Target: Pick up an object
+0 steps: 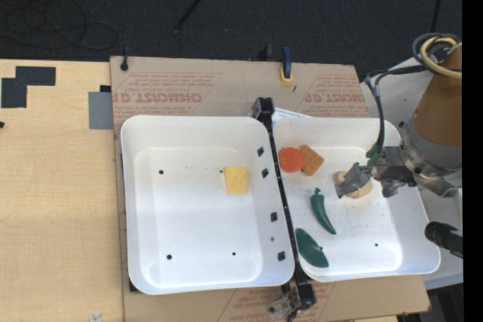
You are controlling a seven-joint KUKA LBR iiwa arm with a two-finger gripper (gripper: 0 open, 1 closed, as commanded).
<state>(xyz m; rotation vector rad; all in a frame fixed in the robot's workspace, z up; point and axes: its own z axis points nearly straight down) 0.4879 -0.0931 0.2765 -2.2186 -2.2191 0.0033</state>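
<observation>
My gripper [352, 182] hangs low over the right bin [407, 262], near its middle right. A pale beige round object [363, 191] lies right under and beside it, partly hidden by it. Whether the gripper touches it I cannot tell. To the left lie a red round object [291, 159] and an orange-brown block [311, 161], touching each other. A dark green pepper [322, 211] lies below them, and a green leaf-shaped object [311, 248] sits at the bin's near left corner. A yellow block [236, 180] rests alone in the left bin [151, 253].
A black divider [272, 185] runs between the two bins. The grey arm with its orange band [438, 109] enters from the right above the right bin's far side. Cardboard [196, 90] lies under the bins, with a blue clamp [286, 64] at its back edge.
</observation>
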